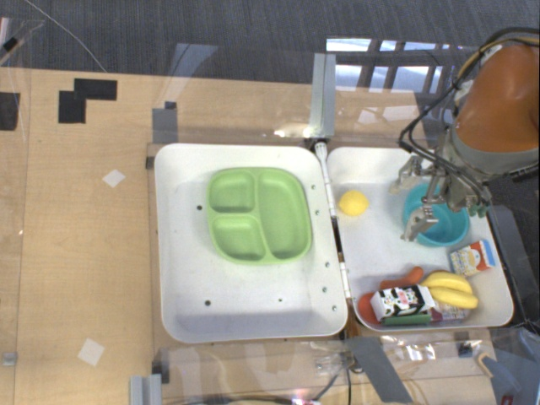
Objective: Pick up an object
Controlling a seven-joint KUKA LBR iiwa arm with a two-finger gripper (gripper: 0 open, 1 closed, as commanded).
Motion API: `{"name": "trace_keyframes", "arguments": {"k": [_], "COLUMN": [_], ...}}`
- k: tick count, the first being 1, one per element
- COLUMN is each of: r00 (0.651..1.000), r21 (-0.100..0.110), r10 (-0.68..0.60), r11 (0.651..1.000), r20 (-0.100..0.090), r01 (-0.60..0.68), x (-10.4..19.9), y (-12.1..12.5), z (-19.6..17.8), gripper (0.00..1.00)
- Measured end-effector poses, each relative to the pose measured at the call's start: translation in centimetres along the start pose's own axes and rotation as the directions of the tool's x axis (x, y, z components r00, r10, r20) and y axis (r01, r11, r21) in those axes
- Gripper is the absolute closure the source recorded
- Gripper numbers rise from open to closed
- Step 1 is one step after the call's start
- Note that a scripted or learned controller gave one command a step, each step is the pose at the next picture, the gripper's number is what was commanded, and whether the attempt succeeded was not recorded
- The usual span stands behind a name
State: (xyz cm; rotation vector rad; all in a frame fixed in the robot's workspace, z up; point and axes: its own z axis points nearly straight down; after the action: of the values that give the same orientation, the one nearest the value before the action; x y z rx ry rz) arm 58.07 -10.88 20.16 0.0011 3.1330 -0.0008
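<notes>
Wood bench, two white bins; we judge pick not done, nothing lifted yet.
Left bin w/ green divided plate. Right bin: arm's gripper low over teal bowl; can't tell its grip state. Also banana, milk carton, small box, lemon.

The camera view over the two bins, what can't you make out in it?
- Gripper: the wrist above it hides how the jaws stand.
- Teal bowl: partly covered by the gripper, inside unseen.
- Milk carton: print too small to read.
- Red item: mostly hidden behind the carton and banana.
</notes>
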Motion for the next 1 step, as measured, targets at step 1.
{"name": "trace_keyframes", "arguments": {"k": [1], "r00": [1.000], "r21": [-0.001], "r10": [0.023], "r11": [1.000], "r20": [-0.009], "r01": [-0.023], "x": [-1.40], "y": [-5.40], "z": [10.14], "gripper": [0.00]}}
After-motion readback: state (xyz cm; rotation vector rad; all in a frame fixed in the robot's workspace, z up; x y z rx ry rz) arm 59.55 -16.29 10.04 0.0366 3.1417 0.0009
